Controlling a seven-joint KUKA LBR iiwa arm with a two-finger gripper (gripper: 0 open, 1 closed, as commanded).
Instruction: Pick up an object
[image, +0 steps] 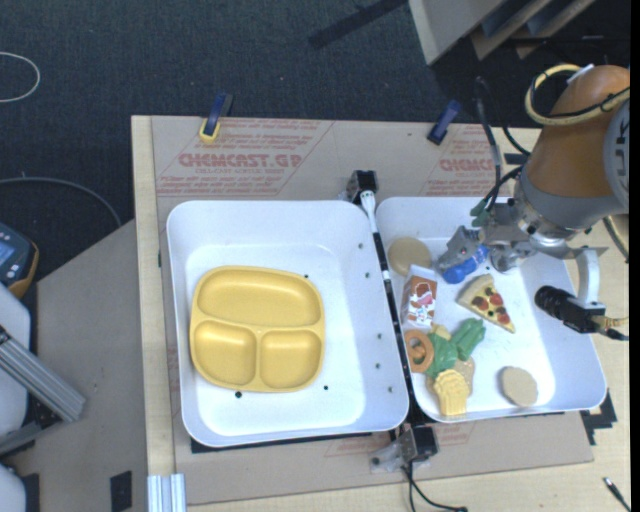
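Observation:
My gripper (478, 252) hangs over the back middle of the right bin (575, 395), under the grey arm with its orange band. A small blue object (459, 268) lies right at the gripper's tip, partly hidden by it; I cannot tell whether it is held. A pizza slice (489, 303) lies just in front of the gripper. To the left are a tan round biscuit (407, 254), a small red-and-white carton (421, 301), a pretzel (418, 350), a green toy vegetable (461, 341) and a yellow corn cob (452, 391). Another tan round piece (518, 385) sits at the front right.
The left bin (190, 225) holds a yellow divided plate (258, 327). The bins meet along a black-edged wall (385, 290). Blue clamps (213, 118) pin the cardboard at the back.

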